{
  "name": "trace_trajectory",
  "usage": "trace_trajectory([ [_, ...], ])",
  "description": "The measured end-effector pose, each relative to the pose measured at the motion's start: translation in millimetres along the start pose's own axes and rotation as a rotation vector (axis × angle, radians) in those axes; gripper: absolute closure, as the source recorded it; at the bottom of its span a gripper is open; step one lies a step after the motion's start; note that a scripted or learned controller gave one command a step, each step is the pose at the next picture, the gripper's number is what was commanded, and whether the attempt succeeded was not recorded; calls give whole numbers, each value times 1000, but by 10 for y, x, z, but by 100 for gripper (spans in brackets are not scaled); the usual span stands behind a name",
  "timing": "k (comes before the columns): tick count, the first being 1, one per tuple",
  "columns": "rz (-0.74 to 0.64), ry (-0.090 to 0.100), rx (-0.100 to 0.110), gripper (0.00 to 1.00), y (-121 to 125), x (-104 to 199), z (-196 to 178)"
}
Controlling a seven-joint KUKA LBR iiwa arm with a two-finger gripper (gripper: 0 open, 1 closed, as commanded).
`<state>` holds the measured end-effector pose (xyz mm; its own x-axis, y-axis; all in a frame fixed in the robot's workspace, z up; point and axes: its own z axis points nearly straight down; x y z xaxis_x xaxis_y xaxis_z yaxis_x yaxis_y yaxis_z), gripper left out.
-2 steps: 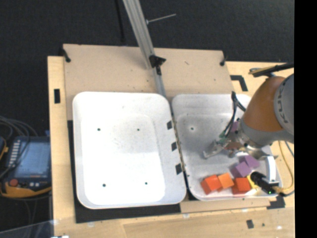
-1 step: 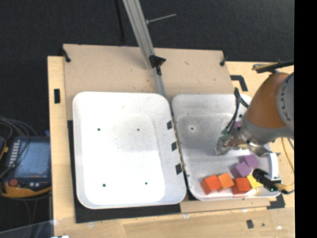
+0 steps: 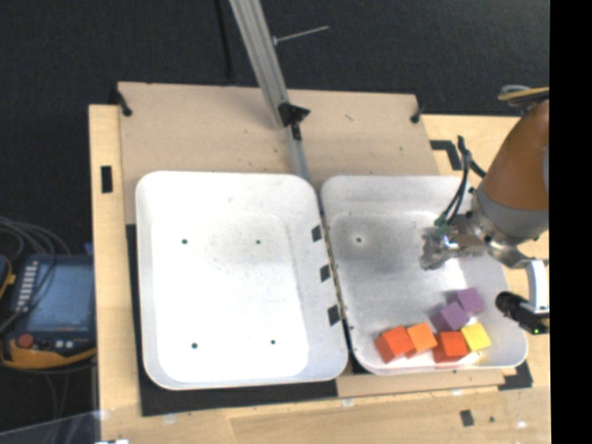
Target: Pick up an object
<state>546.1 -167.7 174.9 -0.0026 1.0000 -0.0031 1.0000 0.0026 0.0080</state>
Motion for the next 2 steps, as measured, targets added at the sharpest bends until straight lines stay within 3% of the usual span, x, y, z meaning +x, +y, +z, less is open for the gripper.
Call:
trace_trajectory([
  [1,0,0,1,100,22,-17,-446],
  [2,-4,4,7,100,73,496,-395],
])
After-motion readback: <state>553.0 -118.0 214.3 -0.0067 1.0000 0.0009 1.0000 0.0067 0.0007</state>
